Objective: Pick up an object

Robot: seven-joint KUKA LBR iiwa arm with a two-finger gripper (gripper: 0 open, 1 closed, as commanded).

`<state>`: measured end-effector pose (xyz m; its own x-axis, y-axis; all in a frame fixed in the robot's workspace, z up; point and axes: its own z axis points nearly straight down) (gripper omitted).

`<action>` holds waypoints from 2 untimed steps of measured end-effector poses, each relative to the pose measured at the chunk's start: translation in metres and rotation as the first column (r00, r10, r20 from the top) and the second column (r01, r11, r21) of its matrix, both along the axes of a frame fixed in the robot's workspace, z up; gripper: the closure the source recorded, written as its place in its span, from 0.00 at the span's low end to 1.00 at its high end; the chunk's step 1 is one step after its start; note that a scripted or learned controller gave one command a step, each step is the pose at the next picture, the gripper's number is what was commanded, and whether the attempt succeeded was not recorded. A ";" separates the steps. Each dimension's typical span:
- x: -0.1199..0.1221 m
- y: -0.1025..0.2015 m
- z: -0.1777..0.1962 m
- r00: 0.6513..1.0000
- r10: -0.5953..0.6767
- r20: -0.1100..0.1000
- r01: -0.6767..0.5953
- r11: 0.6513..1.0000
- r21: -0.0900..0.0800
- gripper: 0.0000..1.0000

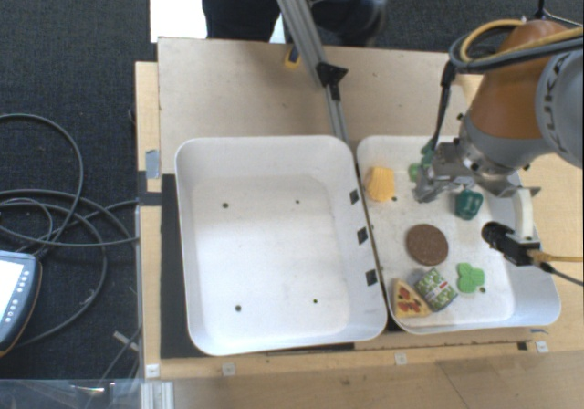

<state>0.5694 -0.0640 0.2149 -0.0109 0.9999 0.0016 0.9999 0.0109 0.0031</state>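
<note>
Camera view looks down on a pale wooden counter (228, 88) that carries two shallow white bins side by side. Nothing lies in the left bin (265, 243) apart from a few dark specks on its floor. All the small objects sit in the right bin (538, 307): a yellow block (380, 183) near its upper left corner, a round brown disc (426, 244) in the middle, a pizza-slice toy (409, 298) and a small green-and-red packet (438, 289) touching each other at the front edge, a bright green clover-shaped piece (470, 277) just to the right of them, and a dark teal cup-like object (468, 204) further back.

The arm comes in from the right – grey, with an orange band above the wrist – and its jaws (429, 181) hang over the back part of the right bin, between the yellow block and the teal object. Something small and green shows right at the jaws, but whether they are released or clenched on it cannot be told from this angle. A black-tipped part of the arm's tooling (504, 241) sticks out over the bin's right side

A grey pole (301, 19) slants across the counter from the top, and black cables (55, 206) lie on the dark carpet to the left
</note>
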 end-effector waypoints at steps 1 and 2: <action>-0.001 0.055 0.015 1.000 0.001 0.000 -0.001 1.000 0.001 1.00; -0.011 0.113 0.021 1.000 0.001 -0.002 -0.001 1.000 0.002 1.00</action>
